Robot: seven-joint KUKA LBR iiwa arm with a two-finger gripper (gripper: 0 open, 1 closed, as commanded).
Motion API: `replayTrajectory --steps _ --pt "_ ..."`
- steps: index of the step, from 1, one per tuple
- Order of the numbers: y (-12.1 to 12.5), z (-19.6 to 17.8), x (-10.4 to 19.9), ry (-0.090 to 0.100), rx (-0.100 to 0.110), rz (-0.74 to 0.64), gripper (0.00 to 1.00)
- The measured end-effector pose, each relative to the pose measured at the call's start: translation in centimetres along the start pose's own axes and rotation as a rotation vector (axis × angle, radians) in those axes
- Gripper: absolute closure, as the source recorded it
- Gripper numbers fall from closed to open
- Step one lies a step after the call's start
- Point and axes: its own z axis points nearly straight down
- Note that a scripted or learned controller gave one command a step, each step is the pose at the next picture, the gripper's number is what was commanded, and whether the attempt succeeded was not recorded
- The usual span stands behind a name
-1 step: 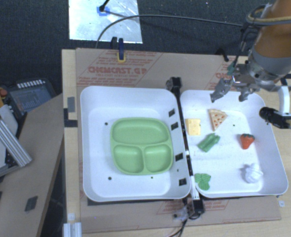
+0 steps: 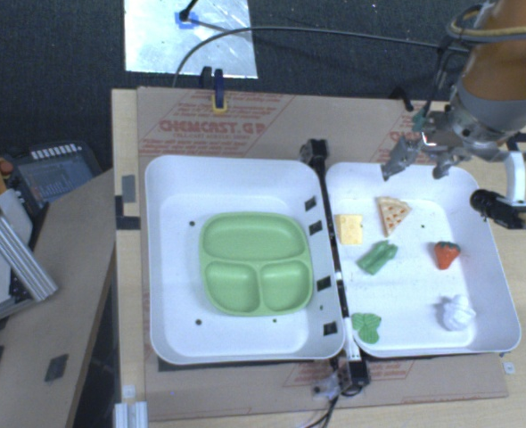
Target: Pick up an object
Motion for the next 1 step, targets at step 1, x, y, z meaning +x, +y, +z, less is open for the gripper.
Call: replayTrajectory --steps 1 --pt "0.21 4.13 -0.19 -0.001 0.002 0.002 0.0"
